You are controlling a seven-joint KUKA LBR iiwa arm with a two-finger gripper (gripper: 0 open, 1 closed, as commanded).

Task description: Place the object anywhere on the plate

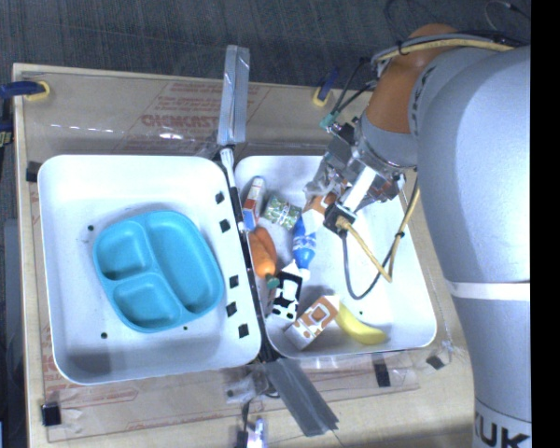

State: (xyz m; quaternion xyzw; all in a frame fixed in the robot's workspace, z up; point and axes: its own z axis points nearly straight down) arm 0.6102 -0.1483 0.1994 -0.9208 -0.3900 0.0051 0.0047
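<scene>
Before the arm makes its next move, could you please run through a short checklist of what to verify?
1. Blue plate lies flat in the left bin, compartments free: ok.
2. Pincer is over the right bin, not the plate: not ok for placing.
3. Object between the pincer's fingers: cannot tell.
4. Banana, carrot and blue bottle all lie in the right bin, so nothing has been transferred: not ok.
5. Yellow cable dangles over the right bin near the items: not ok, snag risk.
</scene>
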